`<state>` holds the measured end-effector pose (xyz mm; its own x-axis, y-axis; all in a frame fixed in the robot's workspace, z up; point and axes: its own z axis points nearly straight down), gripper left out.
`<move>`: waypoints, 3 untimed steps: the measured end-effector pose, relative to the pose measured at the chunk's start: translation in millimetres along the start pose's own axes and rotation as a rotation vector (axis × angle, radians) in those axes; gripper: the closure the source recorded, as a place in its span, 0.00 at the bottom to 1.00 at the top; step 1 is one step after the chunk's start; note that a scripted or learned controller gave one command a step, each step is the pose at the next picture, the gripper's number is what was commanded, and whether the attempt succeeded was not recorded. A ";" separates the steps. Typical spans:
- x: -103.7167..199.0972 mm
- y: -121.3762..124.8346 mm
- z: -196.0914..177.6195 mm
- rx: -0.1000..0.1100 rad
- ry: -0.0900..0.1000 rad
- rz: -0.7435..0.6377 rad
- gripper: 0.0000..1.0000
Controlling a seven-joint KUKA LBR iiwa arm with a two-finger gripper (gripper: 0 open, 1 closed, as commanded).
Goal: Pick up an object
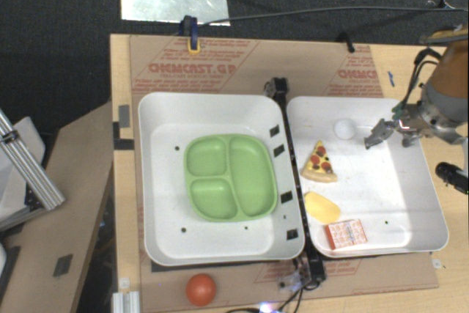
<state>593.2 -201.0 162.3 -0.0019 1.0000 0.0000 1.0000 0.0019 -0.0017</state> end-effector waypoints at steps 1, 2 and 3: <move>2.6 -0.9 62.6 0.001 0.001 0.000 0.00; 3.0 0.1 77.7 -0.003 0.000 0.000 0.00; 2.8 1.3 65.9 -0.007 -0.002 0.000 1.00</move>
<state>594.3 -198.2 96.4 -0.0023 1.0000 -0.0015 1.0000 0.0023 0.0051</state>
